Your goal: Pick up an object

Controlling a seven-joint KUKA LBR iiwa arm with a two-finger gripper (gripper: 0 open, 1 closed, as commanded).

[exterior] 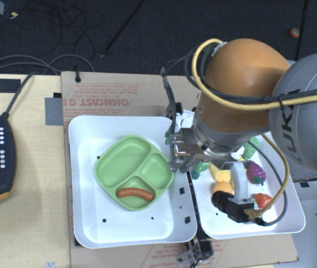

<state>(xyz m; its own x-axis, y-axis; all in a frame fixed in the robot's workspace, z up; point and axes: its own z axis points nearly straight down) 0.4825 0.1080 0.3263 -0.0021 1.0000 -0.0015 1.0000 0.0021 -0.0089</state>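
One sausage (136, 194) lies in the green plate (126, 163).

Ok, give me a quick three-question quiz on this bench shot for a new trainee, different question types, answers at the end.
1. True or false: the hot dog lies in a compartment of the green plate.
2. Multiple choice: which bin holds the purple toy? A) the left bin B) the right bin C) neither.
3. Fill in: the arm hangs mainly above the ____ bin.

Key: 1 true; 2 B; 3 right.
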